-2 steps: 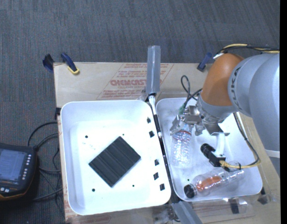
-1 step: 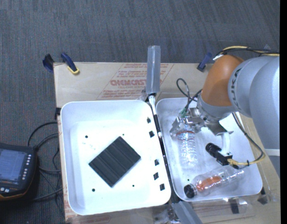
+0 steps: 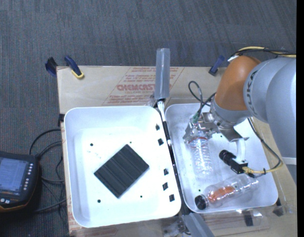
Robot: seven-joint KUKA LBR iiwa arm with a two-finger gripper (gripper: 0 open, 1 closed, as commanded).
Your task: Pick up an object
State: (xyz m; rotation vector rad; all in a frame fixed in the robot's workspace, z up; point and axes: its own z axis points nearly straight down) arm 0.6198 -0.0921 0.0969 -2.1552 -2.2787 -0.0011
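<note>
- The end effector [image 3: 195, 129] sits low in the right bin [image 3: 177, 113], at the upper end of a clear plastic bottle [image 3: 202, 155]; whether it grips cannot be told.
- A second bottle [image 3: 226, 192], orange inside, lies nearer the camera.
- Far to its left, a black ridged pad [image 3: 122, 170] lies in the left bin [image 3: 73, 132].

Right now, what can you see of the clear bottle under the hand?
The clear bottle is ribbed, see-through plastic and looks empty. It lies on its side in the right bin, roughly lengthwise, its upper end under the hand. Its cap is hidden there. Whether the hand touches it cannot be told. A second bottle with orange contents lies nearer the bin's front.
</note>
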